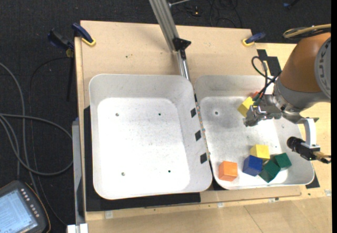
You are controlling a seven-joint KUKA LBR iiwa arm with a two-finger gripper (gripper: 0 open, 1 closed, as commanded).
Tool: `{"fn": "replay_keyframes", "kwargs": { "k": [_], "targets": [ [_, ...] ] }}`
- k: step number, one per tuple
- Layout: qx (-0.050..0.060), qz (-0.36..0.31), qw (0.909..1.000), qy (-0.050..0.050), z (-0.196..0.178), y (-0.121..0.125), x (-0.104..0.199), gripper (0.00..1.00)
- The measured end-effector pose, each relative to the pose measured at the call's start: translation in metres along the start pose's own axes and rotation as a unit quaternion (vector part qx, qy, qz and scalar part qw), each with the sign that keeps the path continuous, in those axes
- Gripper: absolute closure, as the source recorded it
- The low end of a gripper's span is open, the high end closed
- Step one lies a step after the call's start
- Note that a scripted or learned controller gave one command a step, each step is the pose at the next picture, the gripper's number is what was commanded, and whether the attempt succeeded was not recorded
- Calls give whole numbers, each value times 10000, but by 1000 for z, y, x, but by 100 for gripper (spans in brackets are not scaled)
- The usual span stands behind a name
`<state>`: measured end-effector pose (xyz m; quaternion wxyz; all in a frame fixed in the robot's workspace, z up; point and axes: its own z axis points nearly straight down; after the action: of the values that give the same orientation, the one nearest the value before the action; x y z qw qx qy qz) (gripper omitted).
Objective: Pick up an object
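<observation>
My gripper (255, 117) hangs low over the upper part of the right bin (221, 121), reaching in from the right. A yellow block (246, 105) lies tilted right against the gripper's upper-left side; whether it is gripped is hidden. A sliver of red (256, 95) peeks out just above the gripper. Near the bin's front lie an orange block (228, 170), a blue block (253, 165), a second yellow block (259, 151) and two green blocks (283, 160) (270, 171).
The left bin (100, 121) stands beside the right one, sharing a middle rim. A slanted metal pole (163, 11) crosses from the top to the bins' back edge. Clamps (84, 34) sit at the bench's back corners.
</observation>
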<state>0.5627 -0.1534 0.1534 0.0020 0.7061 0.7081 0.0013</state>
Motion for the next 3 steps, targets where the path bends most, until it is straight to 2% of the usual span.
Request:
{"fn": "replay_keyframes", "kwargs": {
  "k": [1,2,3],
  "targets": [
    [-11,-2,10000,-5,-54,2,0,100],
    [5,-26,10000,10,-67,6,48,100],
    [12,-36,10000,14,-74,14,111,100]
  ]
}}
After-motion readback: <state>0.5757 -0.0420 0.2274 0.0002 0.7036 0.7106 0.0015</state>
